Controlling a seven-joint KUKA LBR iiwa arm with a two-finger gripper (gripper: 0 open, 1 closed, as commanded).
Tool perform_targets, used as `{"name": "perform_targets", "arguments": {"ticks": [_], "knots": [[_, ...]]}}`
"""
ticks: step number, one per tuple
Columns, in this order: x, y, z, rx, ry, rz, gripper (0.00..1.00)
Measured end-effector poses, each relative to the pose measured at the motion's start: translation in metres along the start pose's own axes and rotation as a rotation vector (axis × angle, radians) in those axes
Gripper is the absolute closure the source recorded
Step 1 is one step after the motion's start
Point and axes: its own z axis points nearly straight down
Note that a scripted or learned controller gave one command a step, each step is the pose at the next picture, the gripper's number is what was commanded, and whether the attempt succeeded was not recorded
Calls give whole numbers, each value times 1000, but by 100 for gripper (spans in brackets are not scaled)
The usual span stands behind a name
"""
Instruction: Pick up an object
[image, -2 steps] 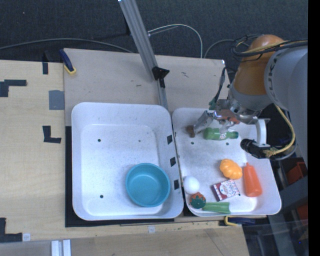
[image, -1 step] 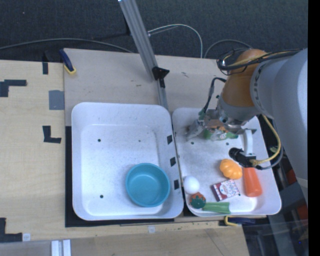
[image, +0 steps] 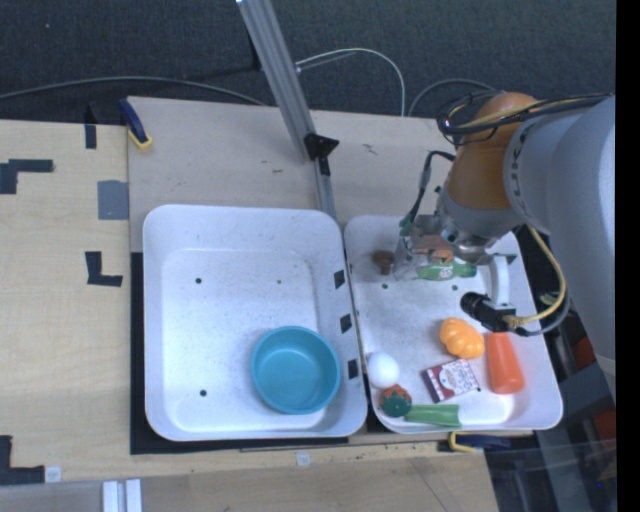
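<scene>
My gripper is low over the far end of the right bin, under the orange wrist band. Directly beneath it lies a small green and white object, partly covered by the gripper. A small brown object sits just to its left. Toward the near end of the bin lie an orange fruit, an orange-red cylinder, a red and white packet, a white egg, a red and green piece and a long green vegetable.
The left bin holds a blue bowl at its near right corner. A grey pole rises from behind the bins. Cables loop over the bench behind the right bin, and the arm's body covers the right bin's far right corner.
</scene>
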Motion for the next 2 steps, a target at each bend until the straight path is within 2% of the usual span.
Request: {"name": "perform_targets", "arguments": {"ticks": [1,2], "knots": [[-1,5,-63,-7,-1,1,100],[-1,5,-77,-3,0,1,100]]}}
